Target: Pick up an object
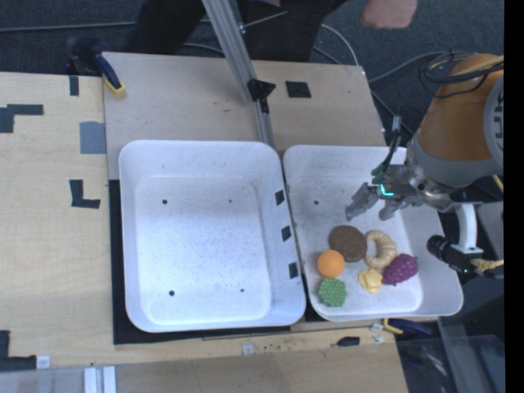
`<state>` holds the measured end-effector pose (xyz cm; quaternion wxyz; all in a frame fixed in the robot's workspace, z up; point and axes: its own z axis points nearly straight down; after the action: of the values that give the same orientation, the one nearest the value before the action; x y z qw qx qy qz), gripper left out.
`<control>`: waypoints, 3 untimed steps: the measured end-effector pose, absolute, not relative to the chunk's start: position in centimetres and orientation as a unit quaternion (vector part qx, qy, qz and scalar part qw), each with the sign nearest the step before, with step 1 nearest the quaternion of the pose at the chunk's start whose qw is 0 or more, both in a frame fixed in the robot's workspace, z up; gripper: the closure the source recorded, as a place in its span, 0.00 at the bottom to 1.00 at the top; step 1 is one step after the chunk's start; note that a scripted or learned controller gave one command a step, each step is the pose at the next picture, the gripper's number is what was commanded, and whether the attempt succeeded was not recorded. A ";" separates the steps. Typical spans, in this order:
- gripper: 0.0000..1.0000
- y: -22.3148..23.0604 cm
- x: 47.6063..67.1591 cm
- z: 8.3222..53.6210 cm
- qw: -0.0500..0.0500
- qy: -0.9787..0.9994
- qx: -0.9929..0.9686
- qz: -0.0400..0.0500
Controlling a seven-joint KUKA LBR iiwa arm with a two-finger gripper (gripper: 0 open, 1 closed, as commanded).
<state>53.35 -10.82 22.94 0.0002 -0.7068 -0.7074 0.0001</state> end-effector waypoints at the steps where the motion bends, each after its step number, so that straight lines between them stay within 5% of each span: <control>1: 0.00 -10.8 53.4 22.9 0.000 -0.707 -0.707 0.000; 3: 0.00 -9.8 52.9 12.6 0.002 -0.707 -0.707 0.001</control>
<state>52.94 -9.76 12.62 0.0019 -0.7069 -0.7073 0.0015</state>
